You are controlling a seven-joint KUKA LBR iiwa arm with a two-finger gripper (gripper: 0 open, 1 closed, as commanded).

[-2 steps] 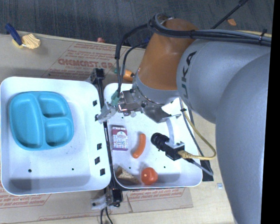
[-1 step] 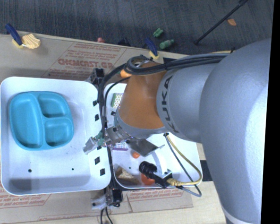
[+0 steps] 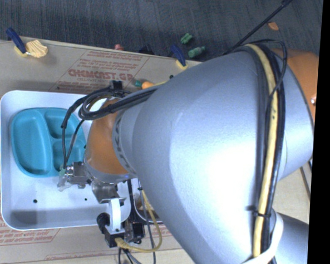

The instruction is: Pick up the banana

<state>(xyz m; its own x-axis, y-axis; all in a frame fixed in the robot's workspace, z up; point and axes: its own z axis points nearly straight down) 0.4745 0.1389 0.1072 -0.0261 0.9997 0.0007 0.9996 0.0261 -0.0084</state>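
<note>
Banana cannot be located from this angle; nothing yellow and curved is lying in the bare part of the white bin [image 3: 15,214]. Arm [image 3: 219,160] is leaning low over the bench, its bulk blocking most of the bins, probably because it is reaching down for a pick. Gripper state: cannot tell. Count: one teal divided tray [image 3: 33,140] sitting in the left bin, likely just clutter; one arm.

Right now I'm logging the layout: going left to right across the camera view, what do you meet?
White bin's left wall → teal tray → orange wrist band → grey arm body.
</note>
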